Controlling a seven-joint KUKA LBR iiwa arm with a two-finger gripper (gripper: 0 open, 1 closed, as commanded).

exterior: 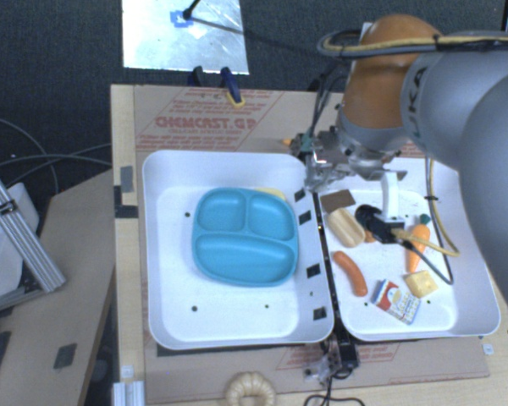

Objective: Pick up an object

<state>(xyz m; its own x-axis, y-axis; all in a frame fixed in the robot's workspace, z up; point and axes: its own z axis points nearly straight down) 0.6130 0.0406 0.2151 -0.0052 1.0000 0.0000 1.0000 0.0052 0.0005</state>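
My gripper (319,174) hangs over the far left corner of the right bin (457,311), close to the divider between the bins. Just in front of it lies a brown block (338,199), then a tan bun (345,226) and a red sausage (351,273). Further right in that bin are an orange carrot (417,244), a yellow cheese cube (422,283) and a small printed box (396,301). Nothing shows between the fingers.
The left bin (165,227) holds a blue divided plate (244,235) with a pale yellow thing (273,193) at its far edge. A beige ring (250,389) lies on the bench in front of the bins. A blue clamp (230,83) sits behind them.
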